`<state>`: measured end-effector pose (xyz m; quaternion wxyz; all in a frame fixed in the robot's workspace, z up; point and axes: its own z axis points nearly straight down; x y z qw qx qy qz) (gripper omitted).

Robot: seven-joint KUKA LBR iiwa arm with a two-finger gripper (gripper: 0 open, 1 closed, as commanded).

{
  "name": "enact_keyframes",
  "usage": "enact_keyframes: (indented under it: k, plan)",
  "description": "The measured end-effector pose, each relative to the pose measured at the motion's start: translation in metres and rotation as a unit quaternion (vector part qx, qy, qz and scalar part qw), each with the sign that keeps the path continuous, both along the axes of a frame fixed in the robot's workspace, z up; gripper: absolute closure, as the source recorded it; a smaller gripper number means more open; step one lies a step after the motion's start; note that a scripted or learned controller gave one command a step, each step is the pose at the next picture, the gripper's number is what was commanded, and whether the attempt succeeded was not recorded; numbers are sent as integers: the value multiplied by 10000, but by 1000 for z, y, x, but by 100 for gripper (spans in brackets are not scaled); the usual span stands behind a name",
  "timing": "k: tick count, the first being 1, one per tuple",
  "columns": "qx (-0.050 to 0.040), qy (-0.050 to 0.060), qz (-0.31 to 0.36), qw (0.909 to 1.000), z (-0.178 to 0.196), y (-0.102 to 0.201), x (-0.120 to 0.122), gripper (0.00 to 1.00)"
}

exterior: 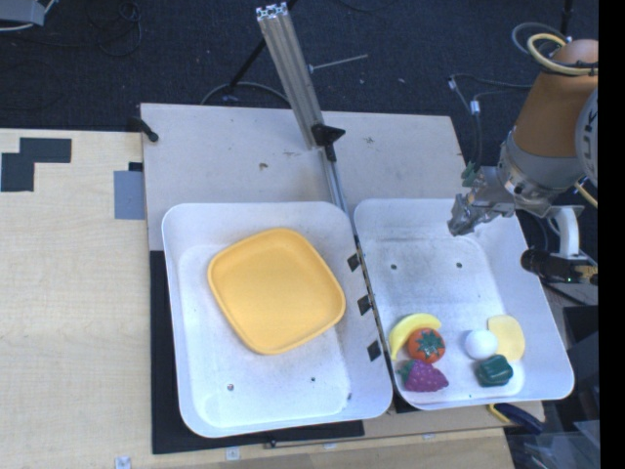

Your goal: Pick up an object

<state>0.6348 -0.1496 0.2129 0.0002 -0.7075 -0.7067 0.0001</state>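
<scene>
Small toy foods lie along the near edge of the right bin [459,262]: a yellow banana [412,327], a red tomato [427,345], purple grapes [426,376], a white ball [479,343], a pale yellow disc [508,334] and a green piece [494,370]. My gripper [467,215] hangs over the bin's far right corner, well away from the toys, with nothing seen held.
The left bin [195,262] holds a yellow square plate [275,289]. An aluminium post [293,66] slants up from behind the bins. Black clips [363,304] sit along the wall between the bins. The arm's orange band [557,106] rises at the right.
</scene>
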Motion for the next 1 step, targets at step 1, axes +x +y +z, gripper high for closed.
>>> enact_keyframes:
  k: [1]
  plan:
    - [5,3,22,10000,-8,54,0,100]
